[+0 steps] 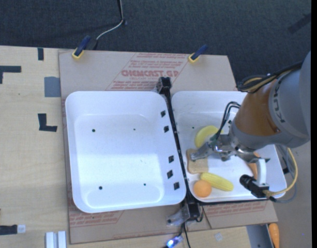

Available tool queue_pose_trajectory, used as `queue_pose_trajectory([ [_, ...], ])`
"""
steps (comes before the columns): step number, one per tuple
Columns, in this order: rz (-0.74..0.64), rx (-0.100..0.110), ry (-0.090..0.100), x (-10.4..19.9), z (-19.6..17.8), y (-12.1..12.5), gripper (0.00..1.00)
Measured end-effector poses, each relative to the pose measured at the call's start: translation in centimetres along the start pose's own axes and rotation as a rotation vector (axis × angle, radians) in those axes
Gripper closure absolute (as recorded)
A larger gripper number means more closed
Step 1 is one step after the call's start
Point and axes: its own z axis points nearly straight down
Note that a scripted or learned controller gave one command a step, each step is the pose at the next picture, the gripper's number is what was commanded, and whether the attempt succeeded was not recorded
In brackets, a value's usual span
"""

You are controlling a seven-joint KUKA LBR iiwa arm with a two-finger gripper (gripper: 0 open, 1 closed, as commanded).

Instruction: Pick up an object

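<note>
The arm [274, 112] covers much of the right bin [199, 99], and its upper part runs off the right edge. A pale yellow object [205, 136] is half hidden under the wrist; its kind is unclear. An orange item [261, 168] peeks out beside the wrist, mostly covered.

A brown bench board [148, 74] bears two white bins [119, 149] [184, 105] side by side.

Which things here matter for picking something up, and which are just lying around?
Job: gripper; toast slice; corn cob; orange; yellow lemon-like piece; right bin.
Lying about: left bin; two clamps; cardboard sheet.
</note>
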Motion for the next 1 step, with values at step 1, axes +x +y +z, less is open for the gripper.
queue_pose_trajectory([
  [1,-0.009,-0.008,-0.005,0.87,-10.70,6.58,0.00],
])
